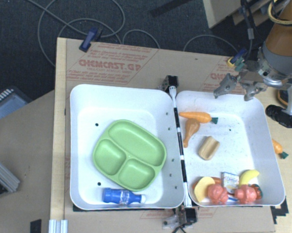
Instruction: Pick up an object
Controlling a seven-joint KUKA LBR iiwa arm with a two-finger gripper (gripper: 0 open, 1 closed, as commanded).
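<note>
gripper [240, 89] hangs over far rim of right bin [272, 130], fingers splayed apart, nothing between them. you pick target; nearest is carrot [196, 116], lying just toward you and left of gripper, long axis running left-right, green tip at right. left to right otherwise: green tray [128, 154] and blue bottle [122, 196] in left bin [78, 133], well apart from gripper; bread roll [208, 147] mid right bin; fruit pile [231, 189] at near edge. likely need: drop down, shift left, fingers across carrot's width.
</note>
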